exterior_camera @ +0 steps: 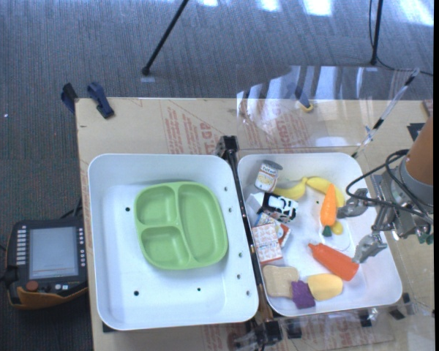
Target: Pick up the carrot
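A grey arm with an orange band reaches over the right bin, its hand hanging with both fingers spread wide and nothing between them. One finger points toward the carrot, its tip just beside the vegetable; the other finger angles down toward the bin floor, its tip just beside the end of a red-orange bottle.

The carrot, orange with a green stub at its lower end, lies lengthwise just to the far side of the hand from the arm, close to the upper fingertip. It rests against a yellow banana that curves away beyond it.

Farther from the hand, across the same bin, sit a small can, a black-and-white carton and a red-printed packet. Below the hand's lower finger, past the bottle, lie a yellow piece, a purple block and a slice of toast.

Well apart from the hand, the left bin on the bench holds a green divided plate.
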